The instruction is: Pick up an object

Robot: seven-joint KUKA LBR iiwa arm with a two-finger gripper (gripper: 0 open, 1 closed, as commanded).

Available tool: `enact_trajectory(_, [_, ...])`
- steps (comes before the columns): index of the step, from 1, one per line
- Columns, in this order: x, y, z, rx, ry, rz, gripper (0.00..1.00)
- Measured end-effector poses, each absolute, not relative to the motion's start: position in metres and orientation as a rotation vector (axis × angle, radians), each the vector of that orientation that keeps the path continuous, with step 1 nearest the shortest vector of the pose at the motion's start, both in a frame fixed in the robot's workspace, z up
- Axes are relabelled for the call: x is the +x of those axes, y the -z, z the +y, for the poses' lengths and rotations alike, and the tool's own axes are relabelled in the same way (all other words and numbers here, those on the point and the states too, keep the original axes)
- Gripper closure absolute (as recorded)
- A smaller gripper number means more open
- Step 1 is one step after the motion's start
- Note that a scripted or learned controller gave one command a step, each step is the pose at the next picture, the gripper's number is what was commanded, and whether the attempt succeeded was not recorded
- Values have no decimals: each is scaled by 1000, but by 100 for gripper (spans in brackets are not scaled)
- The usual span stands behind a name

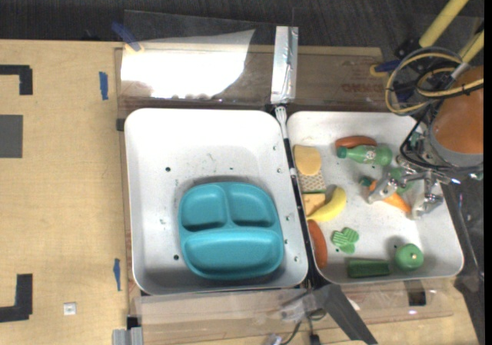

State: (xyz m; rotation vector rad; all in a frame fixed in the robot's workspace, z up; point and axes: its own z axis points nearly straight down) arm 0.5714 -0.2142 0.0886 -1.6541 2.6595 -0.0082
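The gripper [403,188] hangs over the right bin [453,259]. Left of its jaws lie a bottle [367,154], banana [328,205] and bread [307,159]; nearer the camera, a ball [409,256]. Far left, a tray [229,230] sits in the left bin [154,144].

Glossy, probably plastic teal tray [229,240]; smooth white bins [146,144]; wooden bench [54,182].
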Motion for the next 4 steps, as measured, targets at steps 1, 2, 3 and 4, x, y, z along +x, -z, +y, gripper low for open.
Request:
enact_trajectory(1, [574,-102,-213,-1643,12,2654,100])
enact_trajectory(2, [555,-215,-146,-1647,16,2659,100])
enact_trajectory(3, [528,-90,-117,-1805,13,2557,100])
enact_trajectory(4, [527,-90,-119,-1804,14,2560,0])
